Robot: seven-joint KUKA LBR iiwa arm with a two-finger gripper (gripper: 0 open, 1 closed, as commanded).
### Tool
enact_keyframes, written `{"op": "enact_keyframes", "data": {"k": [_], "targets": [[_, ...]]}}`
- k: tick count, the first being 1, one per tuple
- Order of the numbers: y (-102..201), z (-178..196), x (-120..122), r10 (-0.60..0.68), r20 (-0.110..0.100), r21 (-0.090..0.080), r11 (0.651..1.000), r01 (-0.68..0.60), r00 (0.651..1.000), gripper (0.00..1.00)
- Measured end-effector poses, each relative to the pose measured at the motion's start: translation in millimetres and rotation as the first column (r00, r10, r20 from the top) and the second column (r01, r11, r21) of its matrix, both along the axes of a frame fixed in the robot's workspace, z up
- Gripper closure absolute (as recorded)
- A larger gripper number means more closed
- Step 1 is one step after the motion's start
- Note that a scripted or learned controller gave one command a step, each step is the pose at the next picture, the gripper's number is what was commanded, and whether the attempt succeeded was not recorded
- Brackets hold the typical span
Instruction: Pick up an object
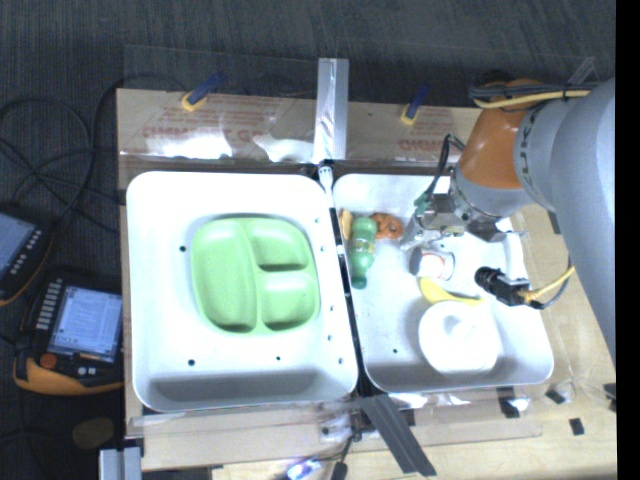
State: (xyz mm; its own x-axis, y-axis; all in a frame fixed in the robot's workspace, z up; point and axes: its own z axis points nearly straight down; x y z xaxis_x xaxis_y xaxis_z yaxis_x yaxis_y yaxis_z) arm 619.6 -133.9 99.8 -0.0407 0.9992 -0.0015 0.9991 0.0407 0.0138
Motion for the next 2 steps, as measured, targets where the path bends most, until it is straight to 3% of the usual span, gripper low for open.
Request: {"op": "enact_keyframes", "data": {"k": [1, 2], "targets": [[0.0, -0.2, -0.1, 0.0, 0.0, 0.0, 1.0, 0.0, 1.0, 0.0], [0.6, 8.4, -0.1, 0.0, -0.001, 0.002, 1.0, 0.0, 1.0, 1.0]]}}
